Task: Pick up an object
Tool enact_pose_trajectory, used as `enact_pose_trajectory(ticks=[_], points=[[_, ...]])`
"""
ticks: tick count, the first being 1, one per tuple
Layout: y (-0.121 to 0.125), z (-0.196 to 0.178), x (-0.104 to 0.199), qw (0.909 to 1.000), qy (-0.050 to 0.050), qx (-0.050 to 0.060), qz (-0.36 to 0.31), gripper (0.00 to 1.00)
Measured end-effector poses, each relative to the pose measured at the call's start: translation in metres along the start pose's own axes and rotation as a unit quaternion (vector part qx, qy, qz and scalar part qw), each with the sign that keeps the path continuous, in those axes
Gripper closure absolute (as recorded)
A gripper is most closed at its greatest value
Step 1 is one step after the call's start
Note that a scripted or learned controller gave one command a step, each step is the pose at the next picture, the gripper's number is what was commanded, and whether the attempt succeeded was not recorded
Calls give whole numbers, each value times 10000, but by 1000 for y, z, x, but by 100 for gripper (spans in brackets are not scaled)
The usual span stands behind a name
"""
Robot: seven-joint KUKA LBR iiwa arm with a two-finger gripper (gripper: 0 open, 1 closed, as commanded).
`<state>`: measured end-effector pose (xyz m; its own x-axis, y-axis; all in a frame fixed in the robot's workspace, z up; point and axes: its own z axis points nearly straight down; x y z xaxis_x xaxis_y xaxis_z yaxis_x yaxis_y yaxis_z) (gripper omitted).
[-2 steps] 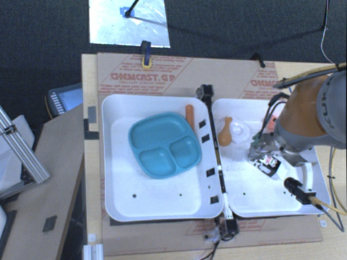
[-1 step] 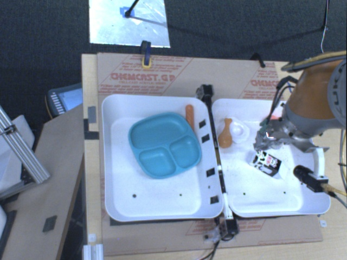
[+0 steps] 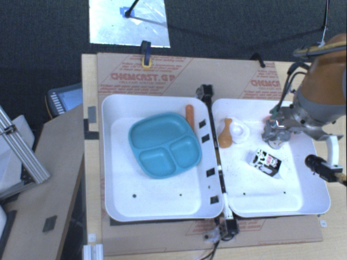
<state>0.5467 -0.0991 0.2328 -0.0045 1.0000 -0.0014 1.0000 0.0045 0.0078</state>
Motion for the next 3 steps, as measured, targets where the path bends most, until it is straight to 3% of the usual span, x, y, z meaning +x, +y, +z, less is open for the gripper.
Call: enact_pose_trajectory(ticks=[2, 3], points=[[4, -9, 107, 10000, 19, 28, -32, 100], [2, 4, 160, 10000, 18, 38, -24, 100]])
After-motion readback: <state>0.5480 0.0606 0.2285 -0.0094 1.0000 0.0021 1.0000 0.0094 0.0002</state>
